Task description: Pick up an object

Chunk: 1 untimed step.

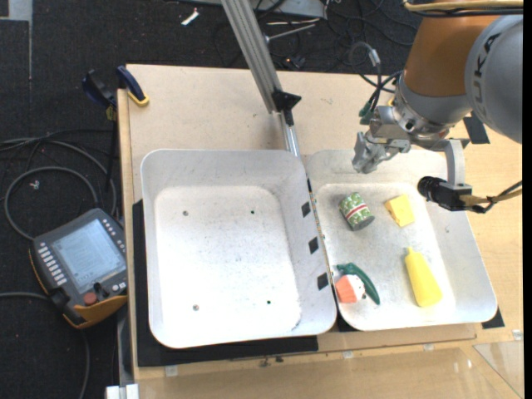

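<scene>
- The grey metal two-finger hand [366, 161] hangs over the far edge of the right shallow white plastic bin [465, 256], above the bin floor and touching nothing; whether it is wide or narrow I cannot tell at this angle.
- Nearest to it lies a small green-and-white patterned cylinder with a red band [357, 211], on its side just in front of the hand, probably the easiest object to pick.
- A small yellow block [401, 210] lies just beside the cylinder, apart from it, so a grasp on either has room.
- A yellow plastic bottle-shaped toy [422, 278] lies lengthwise nearer the front rim.
- An orange-and-white toy with a green leafy top [354, 286] sits against the bin's left wall, which could crowd a grasp.
- The left white bin [166, 181] adjoins it on the pale wooden desk [199, 106].
</scene>
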### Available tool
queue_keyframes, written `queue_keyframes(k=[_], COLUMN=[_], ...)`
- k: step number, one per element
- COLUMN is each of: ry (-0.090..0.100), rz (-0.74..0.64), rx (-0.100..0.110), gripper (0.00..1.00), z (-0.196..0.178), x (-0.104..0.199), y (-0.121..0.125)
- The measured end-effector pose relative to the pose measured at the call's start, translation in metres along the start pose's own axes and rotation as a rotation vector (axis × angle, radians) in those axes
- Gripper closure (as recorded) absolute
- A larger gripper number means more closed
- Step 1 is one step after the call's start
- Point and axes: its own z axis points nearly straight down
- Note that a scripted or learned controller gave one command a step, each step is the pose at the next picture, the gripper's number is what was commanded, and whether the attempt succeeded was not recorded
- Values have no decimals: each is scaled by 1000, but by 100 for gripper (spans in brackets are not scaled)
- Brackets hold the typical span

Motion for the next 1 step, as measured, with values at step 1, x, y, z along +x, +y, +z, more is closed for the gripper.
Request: queue_keyframes(k=[1], ry=[0], rz=[0], rx=[1], gripper=[100], z=[4], x=[49], y=[-16])
